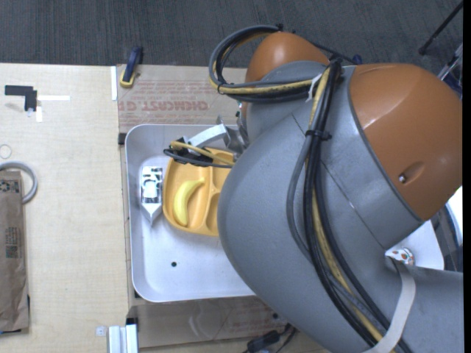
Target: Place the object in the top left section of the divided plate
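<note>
A yellow divided plate (171,197) lies in the left white bin (176,278), its right side hidden under my arm (331,197). In one of the plate's visible sections rests a yellow banana-shaped piece (190,198). A black-handled tool (193,153) lies across the plate's top edge, beside a pale strip (206,136). A small white and black packet (151,190) sits in the bin just left of the plate. The arm's grey body and orange joints cover the bin's right half, with black cables looping over them.
Brown cardboard (169,98) lies behind the bin, with a blue and yellow tool (131,66) at its far left corner. A brown paper bag (11,256) and a black bracket (20,93) sit on the wooden bench at left. A small dark speck (174,264) marks the bin floor.
</note>
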Controlling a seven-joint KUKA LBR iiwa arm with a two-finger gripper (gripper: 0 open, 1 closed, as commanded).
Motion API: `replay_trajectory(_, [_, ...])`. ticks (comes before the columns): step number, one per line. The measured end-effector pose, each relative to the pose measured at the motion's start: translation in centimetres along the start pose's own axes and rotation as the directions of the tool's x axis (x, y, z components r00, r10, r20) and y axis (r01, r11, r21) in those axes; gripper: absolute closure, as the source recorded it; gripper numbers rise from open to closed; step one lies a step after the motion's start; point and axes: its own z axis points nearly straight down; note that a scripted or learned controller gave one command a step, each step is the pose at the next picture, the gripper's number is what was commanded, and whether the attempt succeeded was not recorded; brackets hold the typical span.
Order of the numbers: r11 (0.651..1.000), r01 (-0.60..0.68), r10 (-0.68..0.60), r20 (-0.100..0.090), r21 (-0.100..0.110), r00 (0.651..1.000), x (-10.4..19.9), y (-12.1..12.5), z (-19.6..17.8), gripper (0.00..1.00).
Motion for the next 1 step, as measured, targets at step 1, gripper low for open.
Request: replay_trajectory(1, [0.987,0.159,-0.159,-0.001,-0.001,0.987,1.62,2.45,-7.87,0.0])
